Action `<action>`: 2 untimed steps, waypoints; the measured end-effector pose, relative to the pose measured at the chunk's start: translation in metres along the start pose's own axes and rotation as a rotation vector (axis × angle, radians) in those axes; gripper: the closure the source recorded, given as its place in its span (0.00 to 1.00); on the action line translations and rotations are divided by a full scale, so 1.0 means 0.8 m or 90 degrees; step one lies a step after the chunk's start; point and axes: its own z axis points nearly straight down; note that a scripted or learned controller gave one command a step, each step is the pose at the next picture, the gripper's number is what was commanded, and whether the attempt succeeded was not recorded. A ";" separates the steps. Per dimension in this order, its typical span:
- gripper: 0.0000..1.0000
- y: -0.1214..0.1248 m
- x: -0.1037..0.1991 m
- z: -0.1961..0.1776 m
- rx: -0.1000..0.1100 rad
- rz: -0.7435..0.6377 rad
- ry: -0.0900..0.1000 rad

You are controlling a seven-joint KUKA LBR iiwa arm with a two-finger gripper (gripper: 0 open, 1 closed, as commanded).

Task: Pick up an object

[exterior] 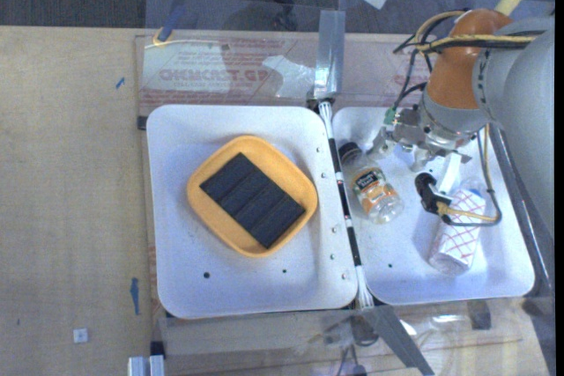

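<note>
Gripper [429, 156] hangs at the right bin's [511, 273] 12 o'clock; jaws' state cannot be told. Bottle [372, 188] lies at 9 o'clock, paper cup [456, 240] near centre. Recommend a vertical descent, centred over one object.

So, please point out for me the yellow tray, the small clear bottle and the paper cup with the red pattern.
Yellow tray [208, 221]: camera view, on its bare yellow rim, lower left side.
Small clear bottle [374, 191]: camera view, on the middle of its body.
Paper cup [457, 243]: camera view, on its patterned side wall.
</note>
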 end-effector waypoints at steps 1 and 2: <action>0.00 -0.124 -0.027 -0.002 -0.001 -0.045 0.001; 0.00 -0.145 -0.099 -0.029 0.004 -0.090 0.016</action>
